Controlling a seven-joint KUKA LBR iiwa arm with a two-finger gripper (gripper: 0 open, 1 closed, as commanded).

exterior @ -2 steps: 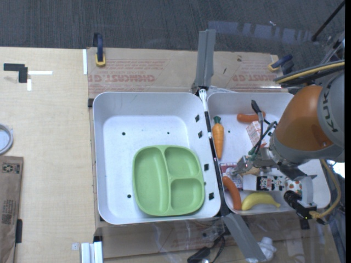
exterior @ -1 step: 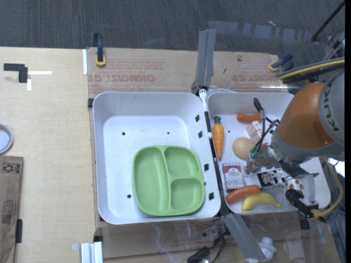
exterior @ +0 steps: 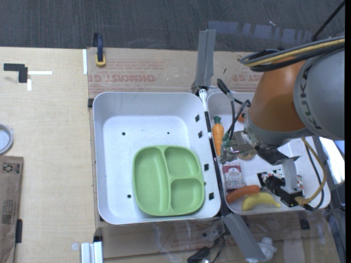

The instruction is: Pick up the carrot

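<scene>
The carrot (exterior: 218, 135), orange with a green top, lies along the left wall of the right bin (exterior: 323, 201), pointing toward the front. My gripper (exterior: 235, 148) hangs low in that bin just to the right of the carrot's lower end, close to it. The bulky grey and orange wrist covers most of the gripper from above. Nothing shows as lifted.
A small red and white box (exterior: 233, 175), a red-orange sausage-shaped toy (exterior: 243, 192) and a yellow banana (exterior: 261, 201) lie in the front of the right bin. The left bin (exterior: 109, 147) holds a green divided plate (exterior: 168, 179).
</scene>
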